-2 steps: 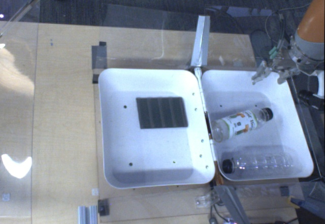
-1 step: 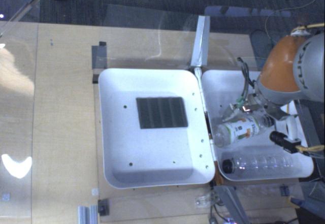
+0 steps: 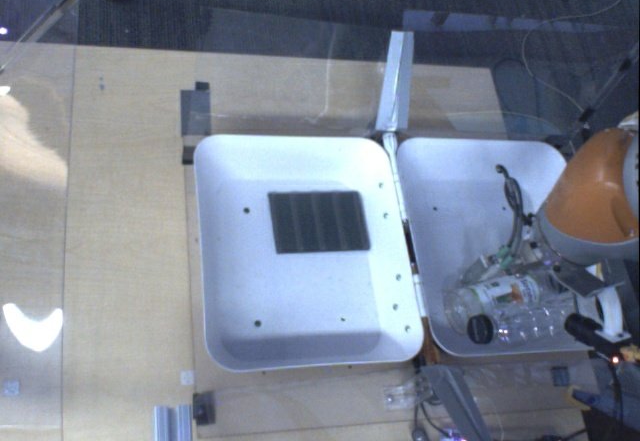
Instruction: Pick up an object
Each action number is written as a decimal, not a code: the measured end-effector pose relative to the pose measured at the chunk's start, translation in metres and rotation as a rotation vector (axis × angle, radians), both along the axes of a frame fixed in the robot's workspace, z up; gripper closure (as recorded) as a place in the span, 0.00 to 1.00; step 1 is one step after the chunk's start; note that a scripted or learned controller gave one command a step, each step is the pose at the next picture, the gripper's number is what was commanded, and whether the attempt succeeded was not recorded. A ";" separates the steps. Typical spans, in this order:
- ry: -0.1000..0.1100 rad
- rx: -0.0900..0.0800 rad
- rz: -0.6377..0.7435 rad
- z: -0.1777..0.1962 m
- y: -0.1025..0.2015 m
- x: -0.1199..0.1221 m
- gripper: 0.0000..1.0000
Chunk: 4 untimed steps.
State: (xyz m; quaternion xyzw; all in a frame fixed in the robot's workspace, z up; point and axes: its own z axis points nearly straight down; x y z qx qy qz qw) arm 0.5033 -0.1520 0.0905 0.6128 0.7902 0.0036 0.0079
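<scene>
Seen from above the bench, the grey arm with its orange band reaches in from the right, and we find its wrist hanging over the near right part of the right bin. The gripper sits low among cables and clear plastic, and we cannot tell whether it is released or clenched, nor whether it grasps anything.

Just below it we see a clear plastic bottle lying on its side along the near edge of the right bin, its dark cap pointing toward the bin's near left corner. The bottle is very close to the gripper; we cannot say whether the two touch.

In the left bin we see a dark ribbed rectangular mat lying flat near the middle, a little toward the far edge. The two bins stand side by side, their inner edges nearly meeting, and a pale upright strip rises from the far end of the seam between them.

Glare from a transparent sheet washes across the left edge of the bench.
</scene>
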 end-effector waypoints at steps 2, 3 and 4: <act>0.001 0.004 -0.073 -0.001 0.060 0.074 0.00; -0.001 -0.002 0.054 0.000 0.000 0.001 0.00; -0.004 0.001 0.073 0.001 0.061 -0.010 0.00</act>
